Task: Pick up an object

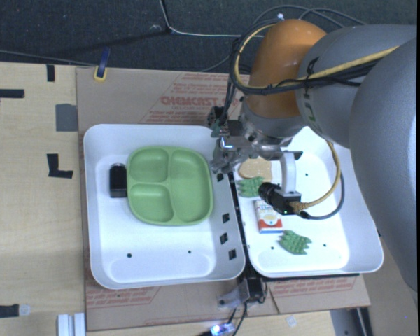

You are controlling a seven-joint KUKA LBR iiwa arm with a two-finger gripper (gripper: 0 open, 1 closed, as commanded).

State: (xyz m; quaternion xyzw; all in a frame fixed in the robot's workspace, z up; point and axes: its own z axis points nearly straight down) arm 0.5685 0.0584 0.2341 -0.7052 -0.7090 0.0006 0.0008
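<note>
Tool (250, 161), its grip state impossible to tell, hangs low over the right white bin (350, 250) beside a tan round biscuit-like piece (255, 169).

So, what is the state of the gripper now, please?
Gripper: low over the right bin, near the green toy; open or closed cannot be told.
</note>
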